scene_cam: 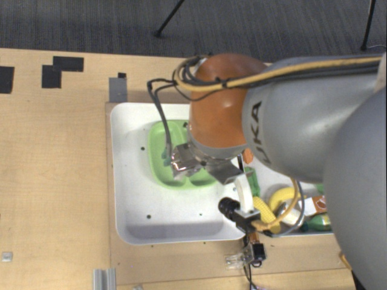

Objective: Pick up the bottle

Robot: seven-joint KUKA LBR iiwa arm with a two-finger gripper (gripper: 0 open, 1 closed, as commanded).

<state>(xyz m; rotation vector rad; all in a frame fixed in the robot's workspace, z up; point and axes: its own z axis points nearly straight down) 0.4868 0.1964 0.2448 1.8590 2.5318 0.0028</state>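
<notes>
A light green dish (158,156) lies in the left white bin (130,186). The gripper (192,165) hangs over it beneath the orange band (219,110); its state cannot be told. Grey arm (314,119) reads "KA". A green bottle (317,223) lies rightward, near yellow objects (273,207).

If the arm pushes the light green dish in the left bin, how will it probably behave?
The green dish looks like thin plastic, so it is probably light and stiff. It lies flat and wide on the smooth floor of the white bin, so it would likely slide rather than tip or roll.
</notes>
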